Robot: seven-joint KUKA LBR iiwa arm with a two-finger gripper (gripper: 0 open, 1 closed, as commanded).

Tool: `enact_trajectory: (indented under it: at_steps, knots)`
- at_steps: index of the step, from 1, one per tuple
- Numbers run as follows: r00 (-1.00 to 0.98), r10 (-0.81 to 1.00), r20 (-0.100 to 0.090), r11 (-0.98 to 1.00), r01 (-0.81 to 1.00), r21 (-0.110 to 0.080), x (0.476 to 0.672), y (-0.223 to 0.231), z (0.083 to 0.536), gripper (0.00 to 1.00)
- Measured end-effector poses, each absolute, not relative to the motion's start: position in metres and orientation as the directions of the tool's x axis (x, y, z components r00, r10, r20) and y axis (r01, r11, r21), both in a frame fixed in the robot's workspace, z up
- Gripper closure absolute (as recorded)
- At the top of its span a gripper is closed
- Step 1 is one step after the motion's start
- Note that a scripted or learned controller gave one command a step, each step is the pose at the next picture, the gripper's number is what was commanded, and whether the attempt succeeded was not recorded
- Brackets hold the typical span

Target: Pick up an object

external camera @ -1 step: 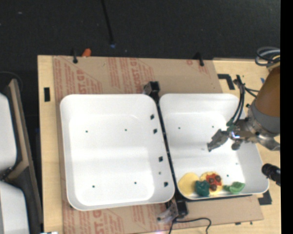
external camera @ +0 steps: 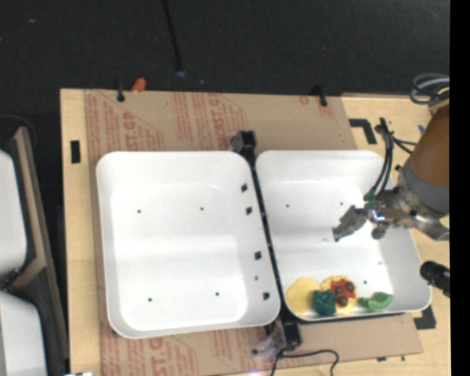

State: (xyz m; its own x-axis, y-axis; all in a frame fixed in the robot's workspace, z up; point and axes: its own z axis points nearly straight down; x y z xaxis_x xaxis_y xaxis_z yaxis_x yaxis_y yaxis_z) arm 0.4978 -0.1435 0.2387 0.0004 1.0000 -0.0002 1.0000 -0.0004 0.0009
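Currently running the approach step; not yet grasping. Reaching in from the right of the frame with the arm [external camera: 427, 163], hanging the gripper [external camera: 351, 225] over bare floor in the middle of the right bin [external camera: 313, 171], well apart from the pile. Not managing to read at this slant whether the gripper is spread or closed; seeing no object in its grip.

Noting candidates clustered against that bin's lower wall, lower right of the frame: yellow piece [external camera: 299, 291], teal piece [external camera: 324, 304] touching it, red piece [external camera: 343, 287] just above, green piece [external camera: 378, 300] slightly off to the right.

Judging the next move: shifting toward the lower edge of the frame, lining up above one item, then descending. Favouring the green piece as least crowded; expecting the near wall to be cramping the approach. Leaving the left bin [external camera: 180, 241] out of it.
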Motion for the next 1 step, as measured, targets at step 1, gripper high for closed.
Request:
enact_trajectory:
  at_steps: [1]
  knots:
    - [0.000, 1.000, 0.001, 0.000, 1.000, -0.003, 0.4992, -0.1379, 0.1950, 0.00]
